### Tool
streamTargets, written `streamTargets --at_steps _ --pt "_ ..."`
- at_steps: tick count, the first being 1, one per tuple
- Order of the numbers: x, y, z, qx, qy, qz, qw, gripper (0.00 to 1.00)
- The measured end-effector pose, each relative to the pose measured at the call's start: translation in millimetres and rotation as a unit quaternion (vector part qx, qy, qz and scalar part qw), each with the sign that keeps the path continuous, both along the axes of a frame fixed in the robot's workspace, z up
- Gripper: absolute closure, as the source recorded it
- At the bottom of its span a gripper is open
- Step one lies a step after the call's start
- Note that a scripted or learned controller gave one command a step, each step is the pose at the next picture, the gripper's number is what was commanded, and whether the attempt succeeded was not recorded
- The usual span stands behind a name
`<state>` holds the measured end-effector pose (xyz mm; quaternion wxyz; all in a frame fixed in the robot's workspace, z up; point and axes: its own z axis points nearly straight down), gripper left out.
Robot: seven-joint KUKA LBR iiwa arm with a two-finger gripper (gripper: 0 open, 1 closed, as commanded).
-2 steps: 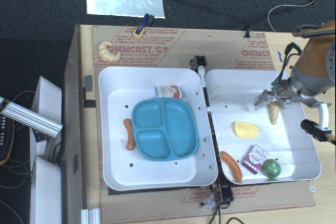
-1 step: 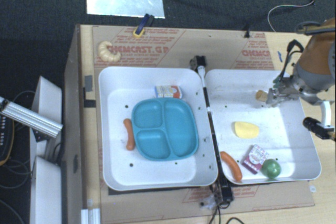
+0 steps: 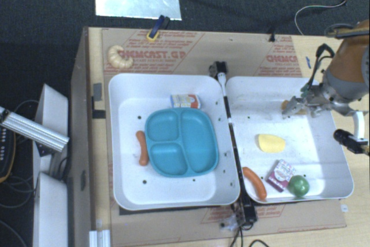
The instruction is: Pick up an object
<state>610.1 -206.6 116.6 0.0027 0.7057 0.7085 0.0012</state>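
My gripper [image 3: 293, 107] hangs over the upper right part of the right bin [image 3: 329, 182], reaching in from the right. Nothing shows in its grasp. Below it and to the left lies a yellow lemon-like piece [image 3: 270, 143]. Along the bin's front edge lie an orange sausage [image 3: 254, 182], a maroon packet [image 3: 280, 174] and a green ball [image 3: 298, 185]. The left bin [image 3: 124, 182] holds a blue divided plate [image 3: 181, 142], a second orange sausage [image 3: 141, 147] beside the plate, and a small carton [image 3: 185, 101] behind it.
A black divider clip [image 3: 219, 71] sits where the two bins meet. On the cardboard behind the left bin lie a cream curled piece [image 3: 119, 55] and a blue-and-yellow tool [image 3: 156, 28]. The arm's orange band [image 3: 350, 61] is at the right edge.
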Motion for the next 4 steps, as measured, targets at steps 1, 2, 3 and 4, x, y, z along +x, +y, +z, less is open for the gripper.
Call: streamTargets --at_steps 1,2,3,4 --pt "55.5 18.5 -24.3 0.001 0.001 0.0 1.0 0.0" --pt "59.4 12.6 -31.1 0.0002 0.001 0.0 1.0 0.0" --pt "59.2 0.0 -2.2 0.0002 0.0 -0.001 1.0 0.0" --pt "50.5 9.0 0.4 0.0004 0.001 0.0 1.0 0.0"
